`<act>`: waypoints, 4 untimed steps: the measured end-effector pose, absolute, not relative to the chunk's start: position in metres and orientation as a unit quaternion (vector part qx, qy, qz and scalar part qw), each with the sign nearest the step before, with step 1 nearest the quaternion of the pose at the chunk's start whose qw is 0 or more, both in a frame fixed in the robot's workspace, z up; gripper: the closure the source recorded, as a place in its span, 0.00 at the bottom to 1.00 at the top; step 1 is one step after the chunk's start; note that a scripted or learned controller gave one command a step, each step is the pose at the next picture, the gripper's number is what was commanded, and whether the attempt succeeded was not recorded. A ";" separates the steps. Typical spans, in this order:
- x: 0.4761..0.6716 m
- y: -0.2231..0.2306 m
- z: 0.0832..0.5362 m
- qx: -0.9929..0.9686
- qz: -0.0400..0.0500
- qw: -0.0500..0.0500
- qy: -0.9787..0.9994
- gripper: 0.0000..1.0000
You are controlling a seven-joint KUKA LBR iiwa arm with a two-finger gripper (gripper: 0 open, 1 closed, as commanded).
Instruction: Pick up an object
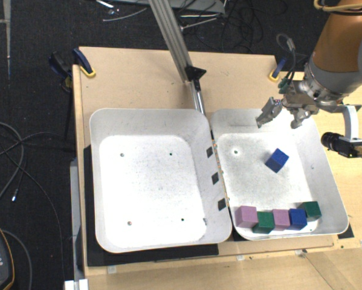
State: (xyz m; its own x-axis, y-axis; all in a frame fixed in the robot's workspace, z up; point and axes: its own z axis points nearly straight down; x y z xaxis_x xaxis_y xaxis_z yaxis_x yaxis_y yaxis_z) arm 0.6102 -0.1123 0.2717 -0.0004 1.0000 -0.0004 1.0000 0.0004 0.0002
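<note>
The arm [341,41] is reaching in from the right, grey at the wrist with a wide orange band above it. Its hand [283,116] is hanging over the far edge of the right bin [329,174], and its 2 fingers [266,115] are standing apart, with nothing between them.

2 shallow white bins are sitting side by side on the wooden worktop [138,77]. The left bin [102,162] is showing a speckled floor. In the right bin, 1 blue cube [277,160] is lying by itself near the middle of the floor, turned at an angle, nearer the camera than the hand and apart from it.

Along the near wall of the same bin, 5 blocks are crowding together in a row. A pink block [247,215] is sitting at the left end, a green block [265,221] is touching it, a second pink block [281,218] is coming next, then a blue block [297,217], and a second green block [312,209] is closing the row at the right, a little farther back.

A metal rail [168,29] is slanting down from the top of the view toward the gap between the bins. Blue clamps with yellow tips [81,62] are gripping the far corners of the worktop. Black cables [11,156] are trailing over the dark floor at the left.
</note>
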 end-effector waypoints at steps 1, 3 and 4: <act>0.658 -0.168 0.165 0.708 -0.002 -0.001 0.706 0.00; 0.611 -0.162 0.096 0.705 0.000 0.000 0.709 0.00; 0.594 -0.143 0.096 0.706 0.000 0.000 0.708 0.00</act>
State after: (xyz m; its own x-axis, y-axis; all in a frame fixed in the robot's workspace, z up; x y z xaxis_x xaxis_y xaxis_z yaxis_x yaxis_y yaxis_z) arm 0.5945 -0.1431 0.0958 -0.0033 1.0000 -0.0006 1.0000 0.0033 -0.0004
